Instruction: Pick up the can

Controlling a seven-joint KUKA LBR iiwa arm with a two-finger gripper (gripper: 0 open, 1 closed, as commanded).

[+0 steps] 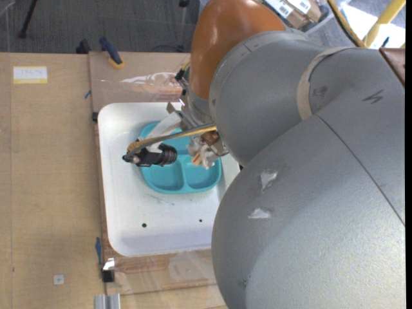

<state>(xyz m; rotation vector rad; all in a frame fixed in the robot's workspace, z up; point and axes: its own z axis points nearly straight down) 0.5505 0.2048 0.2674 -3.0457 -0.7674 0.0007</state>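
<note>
The hand (pixel 203 153) hangs over the 3 o'clock side of a teal divided plate (pixel 168 177) lying toward 12 o'clock in the white bin (pixel 129 230). I cannot tell whether the hand is apart or together, nor where the can lies.

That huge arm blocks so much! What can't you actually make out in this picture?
Camera view:
- Right part of the white bin and the bench beyond it: covered by the grey arm.
- Upper right of the blue dish: behind the wrist.
- Whether the gripper holds anything: too small and cluttered.
- Where the can is: cannot tell.
</note>
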